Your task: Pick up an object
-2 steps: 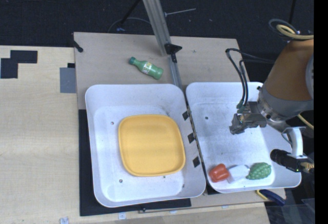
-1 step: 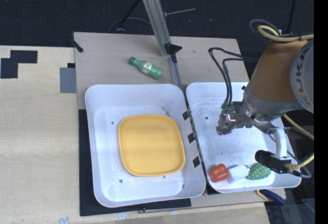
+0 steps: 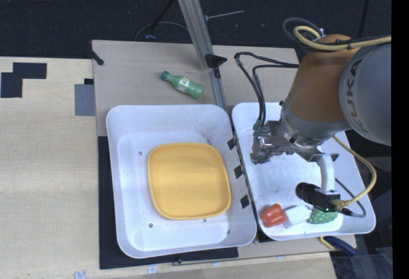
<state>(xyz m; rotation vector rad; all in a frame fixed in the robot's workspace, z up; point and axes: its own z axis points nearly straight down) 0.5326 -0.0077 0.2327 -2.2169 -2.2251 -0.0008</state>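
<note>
gripper [image 3: 265, 149] hangs over the right white plastic bin [image 3: 358, 223], can't tell its state; small red-orange pepper toy [image 3: 273, 214] sits nearer, so it could easily miss

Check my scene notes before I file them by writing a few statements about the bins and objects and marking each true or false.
1. The yellow plate lies in the left bin. True.
2. The green bottle lies inside the right bin. False: it lies on the bench, behind the left bin.
3. The red object sits in the right bin, near its front edge. True.
4. The arm hangs over the left bin. False: it is over the right bin.
</note>
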